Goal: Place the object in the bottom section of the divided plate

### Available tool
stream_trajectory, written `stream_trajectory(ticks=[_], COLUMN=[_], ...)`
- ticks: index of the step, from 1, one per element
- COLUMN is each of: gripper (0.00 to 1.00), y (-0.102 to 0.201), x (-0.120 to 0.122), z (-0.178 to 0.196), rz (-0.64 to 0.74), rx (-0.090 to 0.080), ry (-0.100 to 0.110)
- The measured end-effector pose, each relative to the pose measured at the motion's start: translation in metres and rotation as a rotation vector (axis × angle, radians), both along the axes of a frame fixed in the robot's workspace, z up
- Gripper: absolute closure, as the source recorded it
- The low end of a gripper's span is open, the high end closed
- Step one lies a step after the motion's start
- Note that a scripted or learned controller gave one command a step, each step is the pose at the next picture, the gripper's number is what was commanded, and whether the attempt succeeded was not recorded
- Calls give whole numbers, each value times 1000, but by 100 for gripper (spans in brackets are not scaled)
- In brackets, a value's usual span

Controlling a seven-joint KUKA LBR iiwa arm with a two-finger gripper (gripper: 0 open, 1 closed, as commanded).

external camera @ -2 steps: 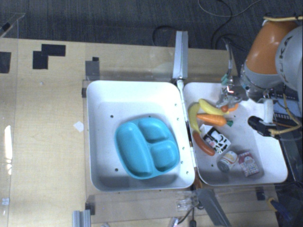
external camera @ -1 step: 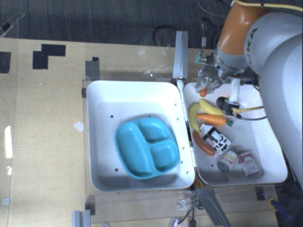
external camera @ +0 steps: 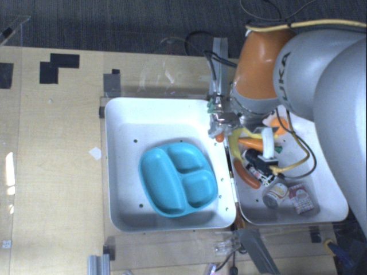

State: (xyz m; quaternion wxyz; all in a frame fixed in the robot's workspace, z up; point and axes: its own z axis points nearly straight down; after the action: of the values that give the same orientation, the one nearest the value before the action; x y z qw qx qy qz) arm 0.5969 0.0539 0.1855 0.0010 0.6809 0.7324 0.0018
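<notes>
Pincer (external camera: pixel 219 125) hovers beside the bin (external camera: pixel 127 132) containing the divided plate (external camera: pixel 156 180).

Divided plate (external camera: pixel 172 179) in left bin (external camera: pixel 123 132)

Dark letters "UKA" running down grey arm (external camera: pixel 321 67) beside orange band (external camera: pixel 258 62)

Arm (external camera: pixel 321 67): cut off by the view's top and right edges, hiding the far right corner of the right bin (external camera: pixel 287 217). Orange object (external camera: pixel 279 122) at that bin's far edge: mostly hidden under the wrist, kind indeterminate. Gripper (external camera: pixel 219 128) at the bin's left edge: outline blurred. Packet (external camera: pixel 301 200) at the near edge: print illegible.
</notes>
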Motion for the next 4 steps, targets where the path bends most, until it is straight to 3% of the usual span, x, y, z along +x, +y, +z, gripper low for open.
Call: stream_trajectory(ticks=[1, 2, 3, 4], gripper=[100, 100, 100, 0], y=[81, 172, 126, 131], x=[-59, -38, -89, -89], z=[-47, -59, -88, -86], rz=[30, 228, 315, 320], rx=[-1, 0, 11, 18], ry=[4, -1, -14, -17])
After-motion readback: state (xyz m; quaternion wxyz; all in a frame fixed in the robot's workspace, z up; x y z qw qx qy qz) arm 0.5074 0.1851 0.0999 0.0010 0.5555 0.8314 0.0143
